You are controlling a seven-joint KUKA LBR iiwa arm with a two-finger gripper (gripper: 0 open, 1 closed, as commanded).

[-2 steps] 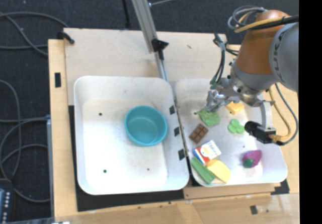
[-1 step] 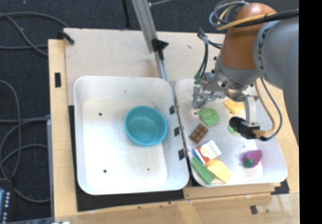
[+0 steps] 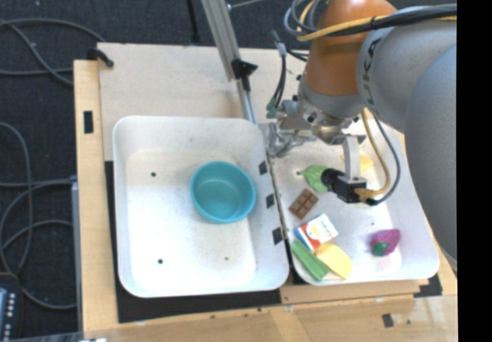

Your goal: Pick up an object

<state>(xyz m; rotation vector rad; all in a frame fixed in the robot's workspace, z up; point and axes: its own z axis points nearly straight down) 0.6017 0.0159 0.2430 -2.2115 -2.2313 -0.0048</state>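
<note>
Look to the right bin (image 3: 407, 256): your gripper (image 3: 283, 139) hangs over its upper left corner, near the divide between bins, and whether it is spread or closed you cannot tell (the wrist hides it). The objects lie below it: a green piece (image 3: 316, 177), a brown chocolate bar (image 3: 304, 204), a purple toy (image 3: 384, 240). A teal bowl (image 3: 222, 191) sits in the left bin (image 3: 138, 256).

teal bowl (image 3: 223, 191), purple toy (image 3: 384, 240)
</note>
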